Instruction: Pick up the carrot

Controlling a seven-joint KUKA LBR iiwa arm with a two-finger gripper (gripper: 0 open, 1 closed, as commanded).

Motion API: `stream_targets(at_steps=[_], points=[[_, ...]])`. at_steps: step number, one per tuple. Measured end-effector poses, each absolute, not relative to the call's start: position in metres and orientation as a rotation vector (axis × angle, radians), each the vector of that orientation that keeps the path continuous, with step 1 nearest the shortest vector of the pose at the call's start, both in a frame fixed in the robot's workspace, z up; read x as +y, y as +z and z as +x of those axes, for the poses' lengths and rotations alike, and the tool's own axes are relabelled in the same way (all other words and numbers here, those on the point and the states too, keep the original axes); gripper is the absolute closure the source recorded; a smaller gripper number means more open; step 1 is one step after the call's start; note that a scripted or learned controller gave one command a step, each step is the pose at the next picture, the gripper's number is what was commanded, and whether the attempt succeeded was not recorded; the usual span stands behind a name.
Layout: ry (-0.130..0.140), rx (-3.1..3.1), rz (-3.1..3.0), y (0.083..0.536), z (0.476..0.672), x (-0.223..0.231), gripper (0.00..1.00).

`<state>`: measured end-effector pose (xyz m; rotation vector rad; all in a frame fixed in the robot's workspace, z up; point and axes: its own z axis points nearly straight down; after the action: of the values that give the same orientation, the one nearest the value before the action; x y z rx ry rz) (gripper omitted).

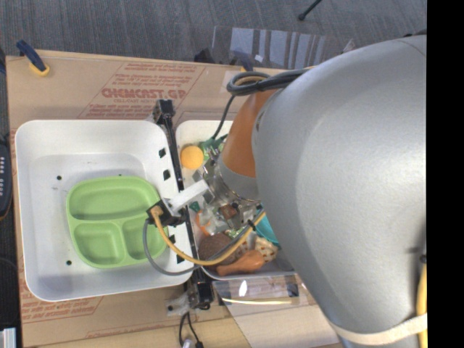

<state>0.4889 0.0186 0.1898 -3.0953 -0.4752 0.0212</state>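
**Ana:** Brown cardboard [138,85] covers the bench, printed with red lettering, and grey carpet [145,13] runs behind it. What sits on top?

**Ben:** Two shallow white bins side by side. The left bin [43,143] holds a green divided plate [109,220] with three compartments, lying flat toward the near side. The right bin [199,130] is mostly covered by the big grey arm [348,187], which reaches in from the right; its orange band [243,143] shows just above the wrist.

**Ana:** And the carrot?

**Ben:** The carrot [243,263] lies at the near end of the right bin, an orange-brown length stretched roughly sideways, just beside a dark brown rounded thing [214,245]. A yellow ball [191,156] sits at the far end of that same bin, close to the wall between the bins.

**Ana:** Is the gripper on the carrot?

**Ben:** The gripper [217,212] hangs over the middle of the right bin, above a jumble of small objects, with the carrot nearer the camera than it. Whether it is spread or closed I cannot tell; cables and the wrist hide it. A yellow cable [177,245] and a grey one loop over the dividing wall toward the plate.

**Ana:** Anything else?

**Ben:** A blue and yellow clamp [32,58] grips the cardboard's far left corner.
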Motion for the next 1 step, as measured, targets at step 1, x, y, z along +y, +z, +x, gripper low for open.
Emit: stream_targets(at_steps=[1], points=[[0.02, -0.354, -3.116, 0.1903, 0.4746, 0.0966, 1.0]])
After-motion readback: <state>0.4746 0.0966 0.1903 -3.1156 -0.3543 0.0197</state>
